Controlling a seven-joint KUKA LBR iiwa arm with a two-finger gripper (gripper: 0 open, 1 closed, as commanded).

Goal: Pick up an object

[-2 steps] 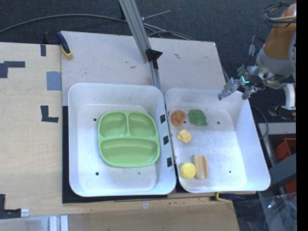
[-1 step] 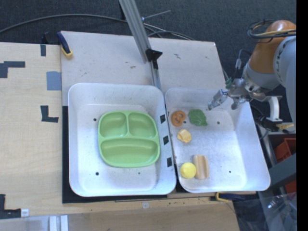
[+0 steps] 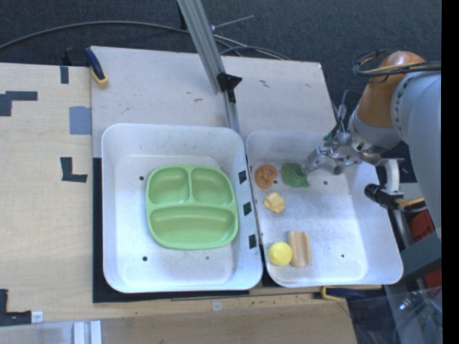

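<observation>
Dark carpet floor (image 3: 301, 13), pale wooden bench (image 3: 36, 192), black cables (image 3: 86, 27), slanted metal rail (image 3: 201, 31)

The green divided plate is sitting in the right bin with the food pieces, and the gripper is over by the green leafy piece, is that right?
Not quite. The green divided plate sits in the left bin, alone. The food pieces lie in the right bin, where the gripper is beside the green leafy piece. The camera view shows this.

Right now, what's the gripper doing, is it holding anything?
Gripper: low in the right bin, beside the green item; grip state cannot be told.
</observation>
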